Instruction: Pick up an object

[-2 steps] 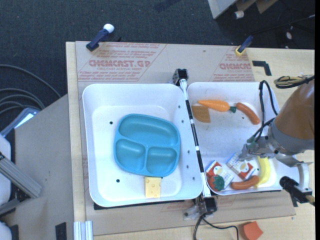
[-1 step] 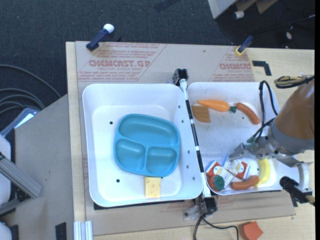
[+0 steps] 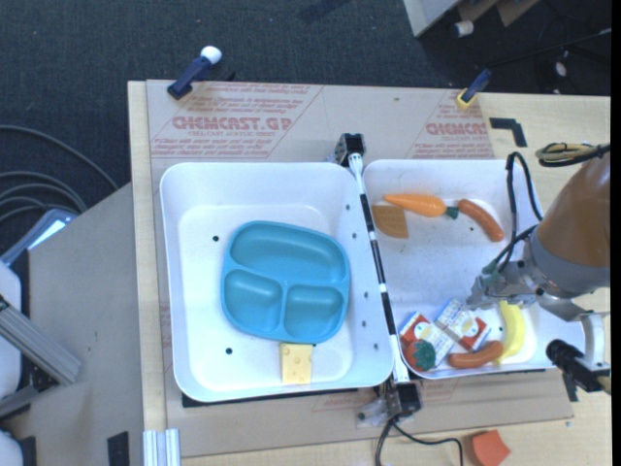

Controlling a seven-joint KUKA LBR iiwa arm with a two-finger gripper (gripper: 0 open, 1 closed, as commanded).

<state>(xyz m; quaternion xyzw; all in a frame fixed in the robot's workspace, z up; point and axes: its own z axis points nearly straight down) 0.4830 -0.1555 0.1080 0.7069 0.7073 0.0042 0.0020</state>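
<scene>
The fingers (image 3: 488, 289) are seen low in the right bin (image 3: 427, 178), just above a small packet (image 3: 458, 320); their opening cannot be told. A banana (image 3: 513, 328) and sausage (image 3: 473, 357) lie beside it, lower right of the frame, on the pale tabletop (image 3: 243, 115).

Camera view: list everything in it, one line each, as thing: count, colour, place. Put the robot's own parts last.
bins: 2, white, side by side on the bench
divided plate: 1, blue, middle of the left bin
cheese block: 1, yellow, left bin, near edge, below the plate
carrot: 1, orange, right bin, far side
sausage: 1, orange-red, right bin, right of the carrot
bread slice: 1, brown, right bin, far left corner
banana: 1, yellow, right bin, near right side
small carton: 1, white and red, right bin, near side
hot dog: 1, red, right bin, near edge
clamps: 2, blue, far edge of the bench
arm: 1, grey with orange band, over the right bin
gripper: 1, grey, low over the carton and banana
</scene>
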